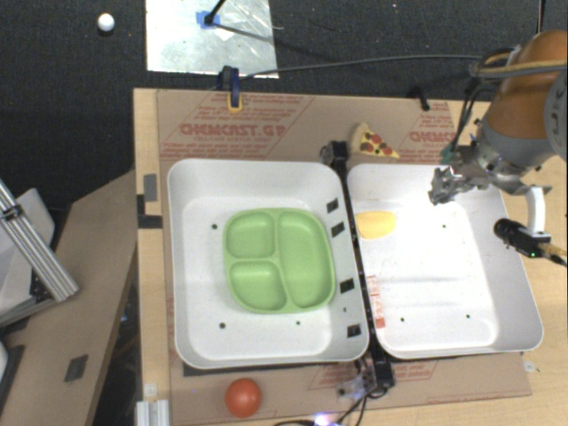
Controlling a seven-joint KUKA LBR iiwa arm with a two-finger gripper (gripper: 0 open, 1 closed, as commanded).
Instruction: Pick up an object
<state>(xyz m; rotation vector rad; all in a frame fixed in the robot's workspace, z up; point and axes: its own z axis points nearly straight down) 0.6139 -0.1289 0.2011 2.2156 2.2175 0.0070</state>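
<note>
**Gripper above the right bin, yellow object lying apart from it**

The arm (528, 105) reaches in from the right, its orange band sitting above the grey wrist. The gripper (441, 187) hangs over the upper right part of the right bin (461, 327), close to that bin's far wall. Whether the fingers are apart or together cannot be told from this slant; they read as a small dark grey cluster, and nothing is visible between them.

The yellow object (374, 224) lies on the floor of the right bin, near its left wall and in the upper half. It sits to the left of the gripper and a little lower in the view, clearly apart from the fingers, with bare white bin floor between the two.

The left bin (200, 238) holds a green divided plate (279, 260) with three compartments, resting roughly in the middle of the bin.

Outside the bins, a pizza slice toy (374, 143) lies on the table (266, 122) just beyond the far edge, near the gap between the two bins. A red ball (243, 397) sits on the table in front of the left bin, near its front edge. A small white ball (106, 22) rests on the dark surface at the upper left, well away from the bins.
</note>
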